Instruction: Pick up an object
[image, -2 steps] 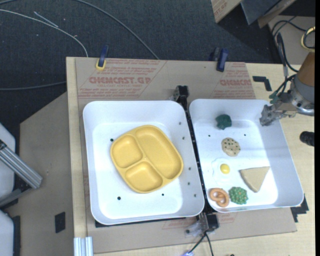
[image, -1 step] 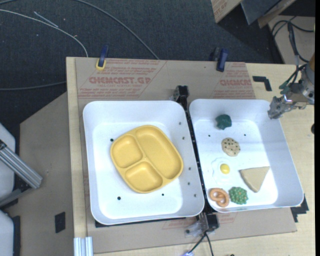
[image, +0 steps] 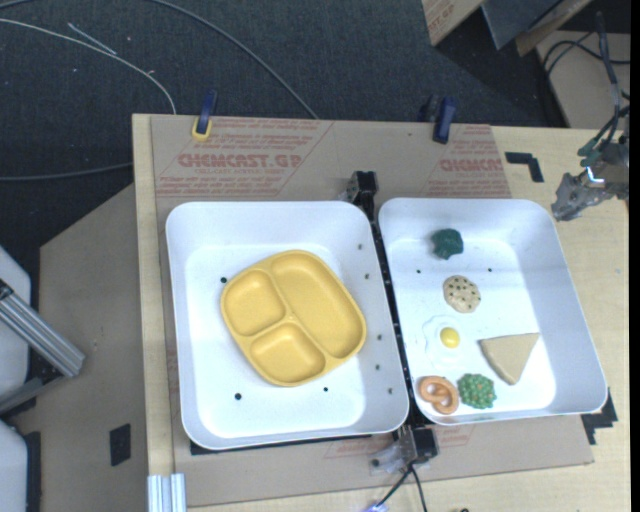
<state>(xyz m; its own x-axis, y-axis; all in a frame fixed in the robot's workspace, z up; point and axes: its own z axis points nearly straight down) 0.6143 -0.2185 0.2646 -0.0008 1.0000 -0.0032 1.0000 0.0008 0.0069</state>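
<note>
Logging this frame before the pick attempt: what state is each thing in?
Yellow divided plate: upright in left bin, compartments bare.
Dark green piece: loose in right bin.
Cookie: lying flat.
Fried egg: yolk up.
Tan wedge: lying flat.
Pretzel: flat, beside broccoli.

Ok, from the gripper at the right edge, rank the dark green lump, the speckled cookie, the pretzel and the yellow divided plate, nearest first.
From the gripper:
1. Dark green lump, top of the right bin.
2. Speckled round cookie, just below it.
3. Orange pretzel, that bin's bottom left corner.
4. Yellow divided plate, in the left bin.
</note>
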